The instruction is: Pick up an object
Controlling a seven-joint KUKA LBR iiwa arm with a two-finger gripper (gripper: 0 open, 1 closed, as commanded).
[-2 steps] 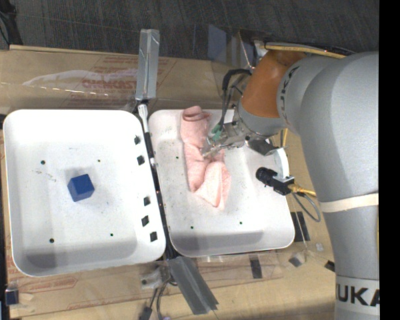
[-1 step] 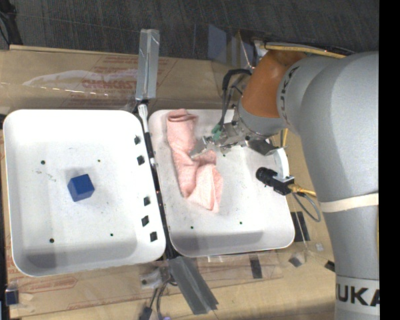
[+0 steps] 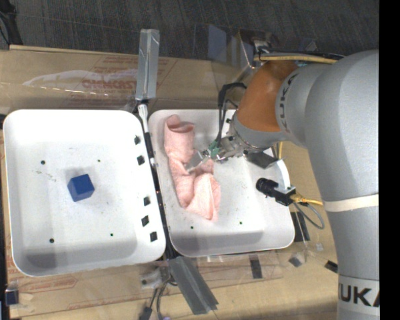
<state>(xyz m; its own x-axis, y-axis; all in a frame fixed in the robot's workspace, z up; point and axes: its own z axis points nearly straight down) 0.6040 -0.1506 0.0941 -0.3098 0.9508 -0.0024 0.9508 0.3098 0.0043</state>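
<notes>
- Landmark: right bin (image 3: 253,235), white and shallow, on the tabletop.
- Pink cloth (image 3: 190,172): crumpled lengthwise in the left half of the right bin, near the divider.
- Gripper (image 3: 201,160): low over the cloth's middle, apparently touching it; whether it is released or clenched cannot be told.
- Blue cube (image 3: 81,187): in the left bin (image 3: 27,145), well left of the right bin.
- Step, as judged: grasp attempt on the cloth. Next move calls for a firm pinch, then a straight lift.
</notes>
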